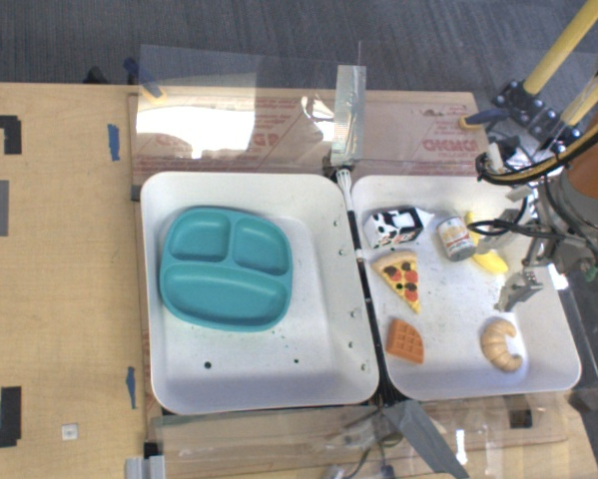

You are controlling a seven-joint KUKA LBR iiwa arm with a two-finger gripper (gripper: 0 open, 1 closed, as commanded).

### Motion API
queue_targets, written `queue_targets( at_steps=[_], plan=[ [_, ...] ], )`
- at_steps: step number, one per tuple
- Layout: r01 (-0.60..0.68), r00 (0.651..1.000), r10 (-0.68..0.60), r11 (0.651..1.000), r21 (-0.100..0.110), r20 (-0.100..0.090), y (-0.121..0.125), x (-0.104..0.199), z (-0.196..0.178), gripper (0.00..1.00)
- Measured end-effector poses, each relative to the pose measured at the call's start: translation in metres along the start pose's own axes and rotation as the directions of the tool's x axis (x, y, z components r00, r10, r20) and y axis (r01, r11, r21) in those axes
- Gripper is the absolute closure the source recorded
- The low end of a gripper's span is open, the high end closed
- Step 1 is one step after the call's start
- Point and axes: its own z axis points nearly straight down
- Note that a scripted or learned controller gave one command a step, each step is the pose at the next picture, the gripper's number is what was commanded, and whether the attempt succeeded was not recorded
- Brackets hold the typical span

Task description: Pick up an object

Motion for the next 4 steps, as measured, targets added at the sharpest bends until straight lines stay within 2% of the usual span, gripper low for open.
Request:
queue_targets(
  at_steps=[1,2,3,4],
  plan=[
    [0.177,0.984,-0.177,0.984,0.003,0.013,0.067,-0.047,0.09,0.0],
    [0.178,0.983,-0.179,0.984,0.01,0.035,0.068,-0.054,0.074,1.0],
    [-0.105,0.994,0.105,0.994,-0.004,0.005,0.155,0.003,-0.002,1.0],
    [-0.515,0.857,0.515,0.857,0.0,-0.006,0.209,0.068,-0.02,1.0]
  ],
)
